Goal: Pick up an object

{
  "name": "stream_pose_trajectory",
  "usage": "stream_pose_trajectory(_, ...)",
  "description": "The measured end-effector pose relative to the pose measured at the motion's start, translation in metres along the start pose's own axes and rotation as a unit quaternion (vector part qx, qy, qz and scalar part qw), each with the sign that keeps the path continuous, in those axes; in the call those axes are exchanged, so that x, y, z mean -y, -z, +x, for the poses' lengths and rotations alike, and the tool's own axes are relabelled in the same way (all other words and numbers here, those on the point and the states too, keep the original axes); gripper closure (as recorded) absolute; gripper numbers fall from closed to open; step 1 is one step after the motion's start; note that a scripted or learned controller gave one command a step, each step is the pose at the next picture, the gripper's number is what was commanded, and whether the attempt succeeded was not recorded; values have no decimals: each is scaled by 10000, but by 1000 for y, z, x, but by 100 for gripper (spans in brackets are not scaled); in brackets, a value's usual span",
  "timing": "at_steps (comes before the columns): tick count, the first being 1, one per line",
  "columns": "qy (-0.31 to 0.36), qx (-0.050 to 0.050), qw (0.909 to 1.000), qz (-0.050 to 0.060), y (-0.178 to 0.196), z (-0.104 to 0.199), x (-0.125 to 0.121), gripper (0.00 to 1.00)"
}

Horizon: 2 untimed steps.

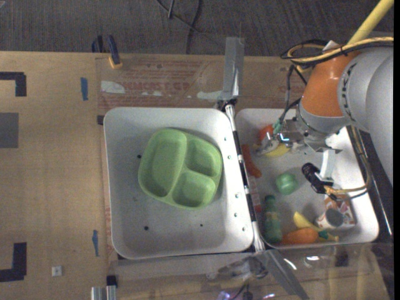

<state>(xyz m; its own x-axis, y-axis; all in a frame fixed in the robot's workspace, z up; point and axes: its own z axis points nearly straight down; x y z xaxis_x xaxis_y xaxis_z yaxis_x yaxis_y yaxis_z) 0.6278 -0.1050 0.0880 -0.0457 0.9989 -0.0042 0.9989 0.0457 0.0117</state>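
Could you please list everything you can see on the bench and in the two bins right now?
Left bin: one, white, left half of the bench.
Divided plate: one, light green, three compartments, middle of the left bin.
Right bin: one, white, beside the left bin.
Green ball: one, middle of the right bin.
Green bottle: one, dark green, right bin's near-left part.
Carrot-like toy: one, orange, right bin's near edge.
Small toys: several, mixed colours, right bin, too small to name.
Arm: one, grey with orange band, over the right bin.
Gripper: one, low in the right bin's far part.

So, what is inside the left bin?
The left bin holds one green divided plate, lying flat. Whatever lies beneath that plate is covered.
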Motion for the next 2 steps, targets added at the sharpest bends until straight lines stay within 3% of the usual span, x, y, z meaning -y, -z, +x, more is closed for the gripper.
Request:
stream_pose_trajectory(1,-14,22,10000,1,8,-4,-1,100)
stream_pose_trajectory(2,-196,-13,9998,66,109,-56,-38,100)
